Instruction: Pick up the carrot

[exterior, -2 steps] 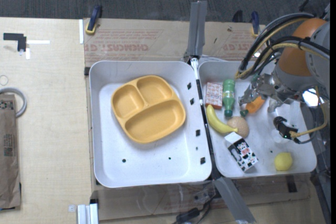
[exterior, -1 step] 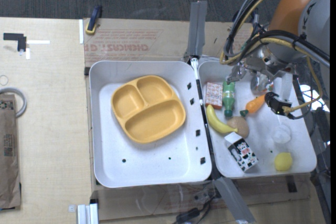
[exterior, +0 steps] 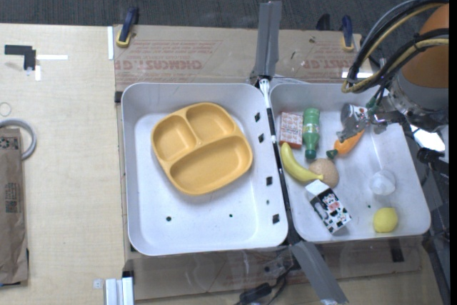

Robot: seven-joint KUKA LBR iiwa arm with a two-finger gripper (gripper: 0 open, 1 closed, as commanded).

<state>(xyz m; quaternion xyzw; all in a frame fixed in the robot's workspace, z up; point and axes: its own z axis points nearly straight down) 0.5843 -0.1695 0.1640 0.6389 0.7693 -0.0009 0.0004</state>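
While my gripper (exterior: 351, 128) is low over the right bin (exterior: 418, 214), its fingers are closed around the upper end of the carrot (exterior: 347, 145), which hangs slanted with its green tip down, near the bin's back wall. I judge the grasp sits at the end because the other items crowd the left side. I count one banana (exterior: 298, 166), one green bottle (exterior: 311, 131), one red packet (exterior: 290, 129), one brown round thing (exterior: 325, 170), one small carton (exterior: 329, 209), one lemon (exterior: 385, 220). One yellow plate (exterior: 202, 147) lies in the left bin (exterior: 139, 218).
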